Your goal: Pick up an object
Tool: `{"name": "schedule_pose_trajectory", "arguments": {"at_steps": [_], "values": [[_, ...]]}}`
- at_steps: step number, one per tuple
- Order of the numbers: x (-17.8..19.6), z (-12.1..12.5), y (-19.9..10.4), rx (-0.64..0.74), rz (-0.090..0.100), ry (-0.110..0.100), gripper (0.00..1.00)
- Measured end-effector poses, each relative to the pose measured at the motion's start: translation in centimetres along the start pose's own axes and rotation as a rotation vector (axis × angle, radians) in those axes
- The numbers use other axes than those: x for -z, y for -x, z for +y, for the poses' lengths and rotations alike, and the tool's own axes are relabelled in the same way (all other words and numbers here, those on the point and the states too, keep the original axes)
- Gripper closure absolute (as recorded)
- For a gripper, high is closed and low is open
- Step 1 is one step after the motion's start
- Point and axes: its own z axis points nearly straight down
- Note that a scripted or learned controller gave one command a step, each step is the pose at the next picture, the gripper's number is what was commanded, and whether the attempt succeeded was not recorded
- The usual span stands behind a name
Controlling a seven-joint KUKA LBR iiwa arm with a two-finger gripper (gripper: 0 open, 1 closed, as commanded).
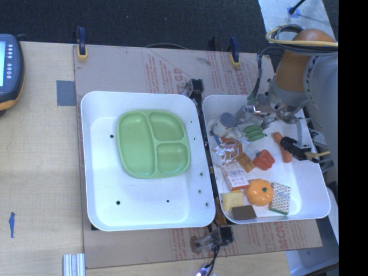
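1. Down in the far part of the right bin [322, 203]: jaws [253, 112] low over the clutter, hung from the grey wrist reaching in from the right.
2. Just under and to the near-right of the jaws: a green pod-shaped piece [254, 133], long axis running left-right with a slight tilt. Looks the likeliest target, being the nearest thing.
3. Left of the jaws, close by: a small grey round object [227, 119].
4. Farther toward the near side, well apart from the jaws: red piece [264, 160], orange pumpkin-like toy [259, 192], yellow block [233, 200], brown block [244, 213].
5. Opening of the jaws: impossible to tell, too much metal and shadow there. Nothing visibly gripped.
6. Left bin [98, 211]: green divided plate [153, 144], far off from the action on the worktop [40, 171].
7. Judgement: short drop toward the near-right needed, closing across the pod's short width.
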Motion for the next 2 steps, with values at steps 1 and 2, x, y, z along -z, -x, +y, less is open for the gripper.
{"name": "schedule_pose_trajectory", "arguments": {"at_steps": [1,2], "values": [[1.1,-4.5,-3.3,-0.006,-0.008,0.013,0.00],[5.4,-0.8,2.6,-0.007,-0.003,0.005,0.00]]}}
